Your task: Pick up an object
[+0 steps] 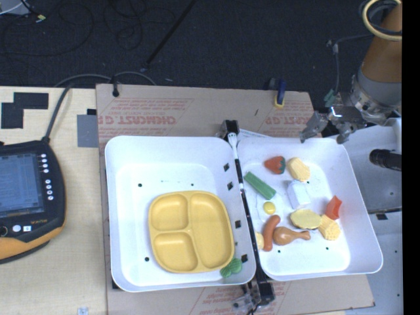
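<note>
The right bin [357, 241] holds several toy foods: a red and green pepper [275, 165], a yellow corn piece [299, 169], a green cucumber [260, 185], a white block [299, 193], a small yellow ball [269, 208], an orange sausage [270, 227], a brown drumstick [291, 235], a yellow slice [305, 219] and a red piece [333, 207]. My gripper [328, 131] hovers over the bin's far right corner, above and behind the food. It is open, with nothing between its fingers.
In the left bin [125, 176] lies a yellow divided plate [190, 230], with a green toy [231, 268] at the near right corner. A control pendant [26, 195] rests on the bench to the left. A blue and yellow clip [280, 92] stands behind the bins.
</note>
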`<action>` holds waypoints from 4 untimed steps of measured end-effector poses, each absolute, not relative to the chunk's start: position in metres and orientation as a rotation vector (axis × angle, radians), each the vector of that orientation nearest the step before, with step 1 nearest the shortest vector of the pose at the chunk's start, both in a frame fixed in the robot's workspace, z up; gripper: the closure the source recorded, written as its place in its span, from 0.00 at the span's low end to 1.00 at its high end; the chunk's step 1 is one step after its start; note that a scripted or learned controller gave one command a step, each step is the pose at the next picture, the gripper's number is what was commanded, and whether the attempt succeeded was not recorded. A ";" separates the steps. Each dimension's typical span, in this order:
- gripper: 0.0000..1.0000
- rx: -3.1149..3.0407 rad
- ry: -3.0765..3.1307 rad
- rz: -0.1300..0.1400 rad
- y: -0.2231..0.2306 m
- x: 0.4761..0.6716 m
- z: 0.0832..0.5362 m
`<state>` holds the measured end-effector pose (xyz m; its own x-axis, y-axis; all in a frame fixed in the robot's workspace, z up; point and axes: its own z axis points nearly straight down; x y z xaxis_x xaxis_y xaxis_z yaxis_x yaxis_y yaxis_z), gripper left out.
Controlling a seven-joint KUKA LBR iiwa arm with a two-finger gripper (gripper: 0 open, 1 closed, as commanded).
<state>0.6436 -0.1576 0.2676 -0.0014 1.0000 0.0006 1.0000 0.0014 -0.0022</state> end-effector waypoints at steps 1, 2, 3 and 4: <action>1.00 -2.216 -2.223 0.002 -0.158 0.644 0.278; 1.00 -2.211 -2.216 0.009 -0.116 0.618 0.175; 1.00 -2.218 -2.226 -0.006 -0.069 0.555 0.282; 1.00 -2.211 -2.231 -0.003 0.024 0.547 0.315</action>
<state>0.5474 0.0244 0.3145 -0.0091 1.0000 0.0020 1.0000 0.0091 0.0006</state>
